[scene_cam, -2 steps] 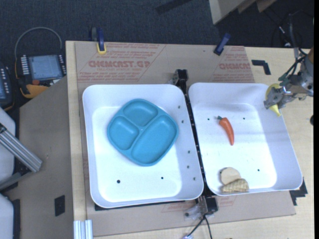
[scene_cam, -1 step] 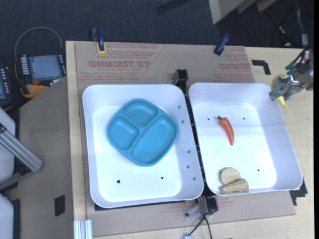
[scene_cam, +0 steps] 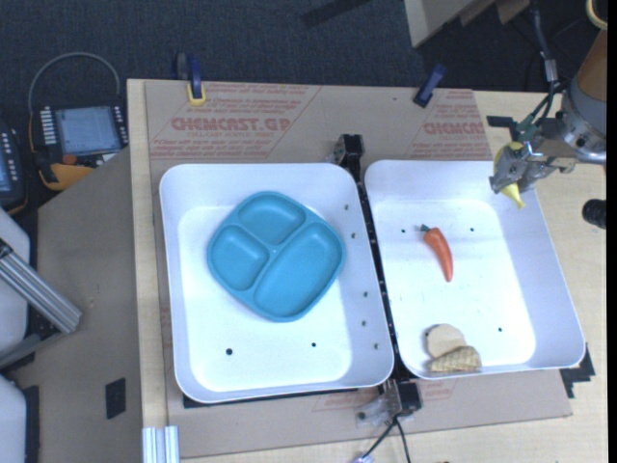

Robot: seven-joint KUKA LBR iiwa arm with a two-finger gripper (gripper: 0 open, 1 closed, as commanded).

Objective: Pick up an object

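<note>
A robotics lab: clamped bench board (scene_cam: 289, 114), teach pendant (scene_cam: 85, 129) (left side)

**Cell surroundings, overhead view**

Floor (scene_cam: 270, 27) is dark blue-grey carpet, running along the top and down the left side. Bench (scene_cam: 598, 258) is light wood, with a brown cardboard sheet (scene_cam: 289, 123) laid over it, printed in red lettering. Two clamps pin the sheet at the far edge: a blue and yellow one (scene_cam: 195, 80) on the left, a dark blue one (scene_cam: 429, 85) further right. On the floor at left sits a handheld pendant (scene_cam: 85, 128) with a lit screen and a looped black cable (scene_cam: 67, 66). An aluminium extrusion (scene_cam: 34, 287) crosses the lower left at an angle. Lighting is even and fairly soft, shadows faint.
</note>
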